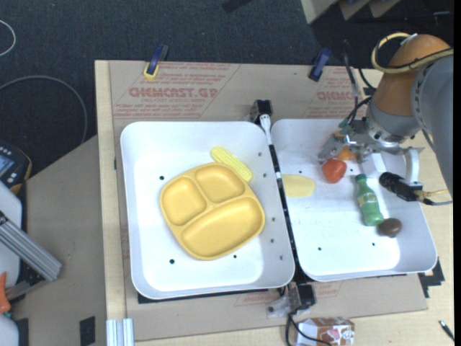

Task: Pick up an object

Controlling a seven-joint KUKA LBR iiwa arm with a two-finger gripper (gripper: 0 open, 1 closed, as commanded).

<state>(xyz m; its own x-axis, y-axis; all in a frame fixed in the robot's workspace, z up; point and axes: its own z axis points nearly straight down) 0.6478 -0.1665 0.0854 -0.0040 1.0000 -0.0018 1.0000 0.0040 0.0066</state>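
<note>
The red tomato (333, 170) lies in the right bin (338, 254), near its upper edge. The gripper (347, 145) sits just above the tomato; finger state cannot be determined. Right of the tomato lies a green bottle (368, 201), beyond it a brown object (390, 227). Left of the tomato lies a pale yellow piece (298, 186). The left bin (144, 193) holds a yellow divided plate (211, 209) and a corn cob (231, 163).

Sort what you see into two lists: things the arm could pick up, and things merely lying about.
Could be picked:
small red tomato
green plastic bottle
brown round kiwi
pale yellow flat piece
yellow corn cob
yellow divided plate

Lying about:
blue clamps
</note>
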